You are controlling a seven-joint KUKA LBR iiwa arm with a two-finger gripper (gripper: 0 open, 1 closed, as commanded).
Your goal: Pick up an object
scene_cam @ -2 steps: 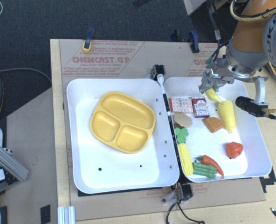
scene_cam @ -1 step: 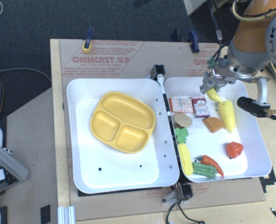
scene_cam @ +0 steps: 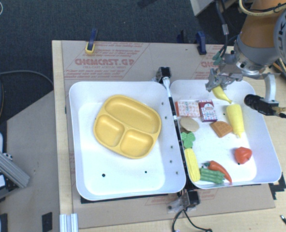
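camera view: end effector (scene_cam: 222, 85) partly obscured

Count, taken outward from the gripper (scene_cam: 219, 87):
- 1 small yellow piece (scene_cam: 222, 94) right at its tip
- 1 yellow bottle (scene_cam: 235, 118) just below
- 2 red-and-white packets (scene_cam: 196, 109)
- 1 brown wedge (scene_cam: 221, 128)
- 1 tan disc (scene_cam: 190, 125)
- 1 green leafy piece (scene_cam: 188, 139)
- 1 tomato (scene_cam: 243, 154)
- 1 corn cob (scene_cam: 192, 164)
- 1 chilli (scene_cam: 218, 167)
- 1 bean bundle (scene_cam: 212, 177)
- 1 yellow divided plate (scene_cam: 127, 126), farthest
- 2 white bins (scene_cam: 83, 140)

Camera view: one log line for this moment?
arm: over right bin far edge | gripper: on small yellow item, hold unconfirmed | left bin: yellow divided plate | lift: not seen
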